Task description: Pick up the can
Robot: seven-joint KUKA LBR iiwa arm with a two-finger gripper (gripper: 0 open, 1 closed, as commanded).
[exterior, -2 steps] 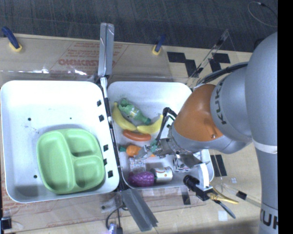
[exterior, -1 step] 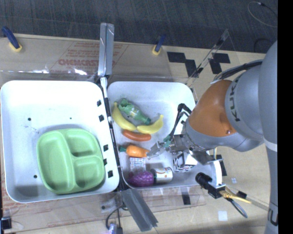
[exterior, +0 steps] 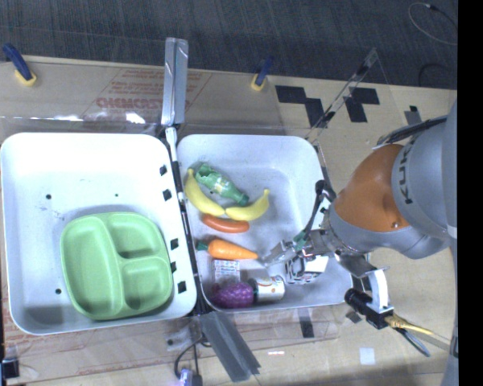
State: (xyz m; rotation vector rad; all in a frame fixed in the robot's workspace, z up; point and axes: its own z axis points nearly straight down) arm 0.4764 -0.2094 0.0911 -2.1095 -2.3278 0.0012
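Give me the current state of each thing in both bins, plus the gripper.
gripper: low in the right bin, beside the can; nothing visibly held
can: lying on its side, near the bin's front wall
grapes: against the can's left end
carrot: lying flat
banana: lying curved, green packet on it
green packet: resting on the banana
green tray: flat in the left bin, compartments up

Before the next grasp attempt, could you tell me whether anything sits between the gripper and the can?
Nothing visible does. The gripper hovers just right of and above the can, which lies on its side touching purple grapes on its left.
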